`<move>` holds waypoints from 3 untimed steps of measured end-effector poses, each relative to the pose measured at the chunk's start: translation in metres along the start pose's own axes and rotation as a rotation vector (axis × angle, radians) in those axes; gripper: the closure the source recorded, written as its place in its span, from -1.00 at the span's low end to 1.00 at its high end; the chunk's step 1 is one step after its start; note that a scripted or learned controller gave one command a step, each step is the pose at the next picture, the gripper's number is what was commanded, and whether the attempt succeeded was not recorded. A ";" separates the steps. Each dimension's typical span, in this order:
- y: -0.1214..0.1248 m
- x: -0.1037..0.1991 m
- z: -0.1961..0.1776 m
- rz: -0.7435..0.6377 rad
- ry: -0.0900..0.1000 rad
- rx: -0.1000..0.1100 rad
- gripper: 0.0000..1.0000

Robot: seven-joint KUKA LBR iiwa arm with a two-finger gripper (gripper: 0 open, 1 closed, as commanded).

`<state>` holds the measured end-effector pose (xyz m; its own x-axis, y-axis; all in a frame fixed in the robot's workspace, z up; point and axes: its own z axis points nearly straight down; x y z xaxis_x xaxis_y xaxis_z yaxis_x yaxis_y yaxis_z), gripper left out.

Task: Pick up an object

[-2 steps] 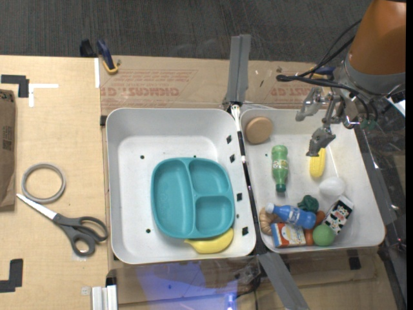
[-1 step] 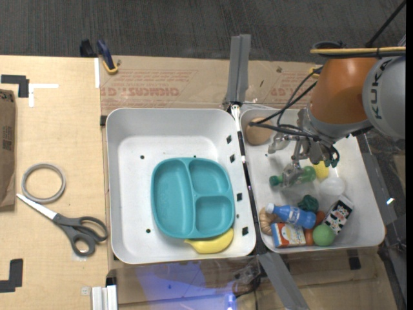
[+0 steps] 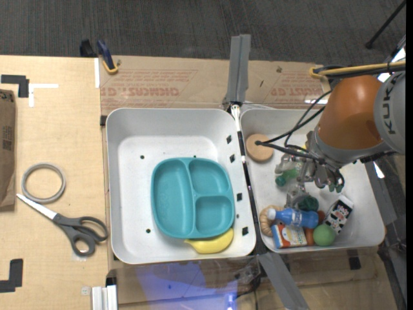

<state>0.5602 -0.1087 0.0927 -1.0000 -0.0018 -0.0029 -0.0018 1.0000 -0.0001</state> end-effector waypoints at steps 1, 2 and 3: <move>-0.021 -0.039 0.000 0.149 -0.003 0.001 -1.00; 0.016 0.036 0.001 0.458 0.003 0.000 -1.00; 0.009 -0.002 0.001 0.506 0.000 0.001 -1.00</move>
